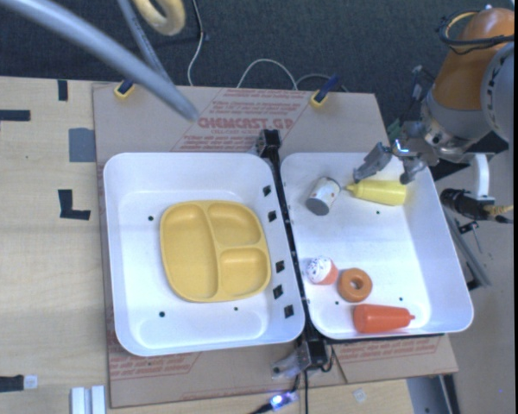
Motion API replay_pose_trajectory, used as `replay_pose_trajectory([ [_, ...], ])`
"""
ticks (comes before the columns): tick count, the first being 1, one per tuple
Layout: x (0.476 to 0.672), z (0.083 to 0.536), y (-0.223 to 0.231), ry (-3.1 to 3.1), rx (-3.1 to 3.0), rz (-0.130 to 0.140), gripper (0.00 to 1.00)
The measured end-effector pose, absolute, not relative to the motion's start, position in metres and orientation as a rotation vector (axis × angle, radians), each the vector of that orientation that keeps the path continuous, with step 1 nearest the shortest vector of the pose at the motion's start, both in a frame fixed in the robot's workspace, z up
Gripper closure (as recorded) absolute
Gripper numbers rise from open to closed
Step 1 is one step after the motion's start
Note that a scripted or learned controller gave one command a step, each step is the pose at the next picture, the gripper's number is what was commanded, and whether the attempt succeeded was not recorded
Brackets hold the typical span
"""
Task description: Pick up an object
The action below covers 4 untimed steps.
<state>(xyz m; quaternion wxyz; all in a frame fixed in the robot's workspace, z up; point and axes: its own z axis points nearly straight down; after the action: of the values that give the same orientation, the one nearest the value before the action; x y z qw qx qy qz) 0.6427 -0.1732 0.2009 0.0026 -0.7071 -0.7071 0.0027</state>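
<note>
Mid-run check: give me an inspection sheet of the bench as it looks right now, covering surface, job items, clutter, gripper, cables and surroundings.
Surface: left bin and right bin side by side on a cardboard sheet.
Job's things: right bin holds a yellow bottle, grey cylinder, small red-and-white object, orange ring, orange carrot-like piece.
Clutter: yellow divided tray in left bin.
Gripper: gripper open, fingers either side of the yellow bottle, just above it; no grasp visible.
Cables: white cable looping behind the cardboard; wires at the front edge.
Surroundings: wooden bench, dark carpet.
</note>
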Motion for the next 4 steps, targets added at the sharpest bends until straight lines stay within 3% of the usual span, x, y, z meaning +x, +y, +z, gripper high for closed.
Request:
replay_pose_trajectory([
  [2, 0.632, 0.094, -0.174, -2.218, -2.216, 0.009, 0.00],
  [3, 0.635, 0.109, -0.173, -2.224, -2.218, 0.003, 1.00],
  [4, 0.639, 0.156, -0.180, -2.225, -2.222, -0.002, 1.00],
])
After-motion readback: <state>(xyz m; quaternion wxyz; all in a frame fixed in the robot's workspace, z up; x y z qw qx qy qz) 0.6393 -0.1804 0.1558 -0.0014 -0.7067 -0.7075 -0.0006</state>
